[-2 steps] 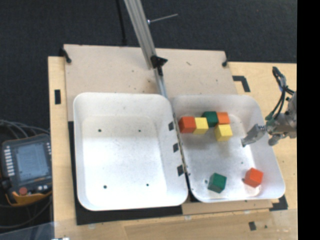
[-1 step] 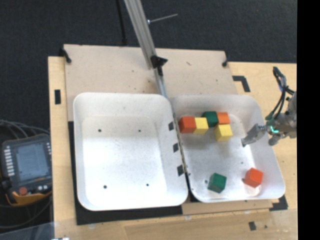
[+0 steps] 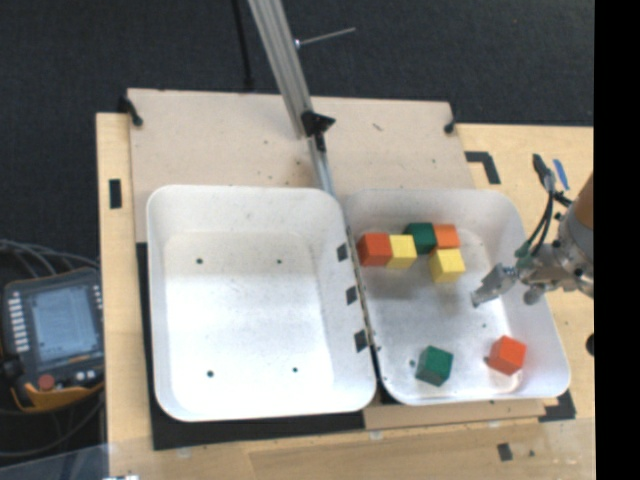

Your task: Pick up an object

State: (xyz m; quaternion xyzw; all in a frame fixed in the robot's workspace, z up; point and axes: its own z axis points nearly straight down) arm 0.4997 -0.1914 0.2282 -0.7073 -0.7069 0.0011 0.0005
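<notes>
Camera view: hand over rt bin.

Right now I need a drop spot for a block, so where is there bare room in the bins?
The left bin is bare throughout. In the right bin, the middle strip lies free between the far block cluster and the near green cube and orange cube. The gripper crowds its right side.

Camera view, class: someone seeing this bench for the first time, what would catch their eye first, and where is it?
The bright blocks in the right bin: an orange block, yellow, green and more bunched at its far side. A green block and another orange one sit apart near its front. The gripper hangs over that bin's right side.
</notes>
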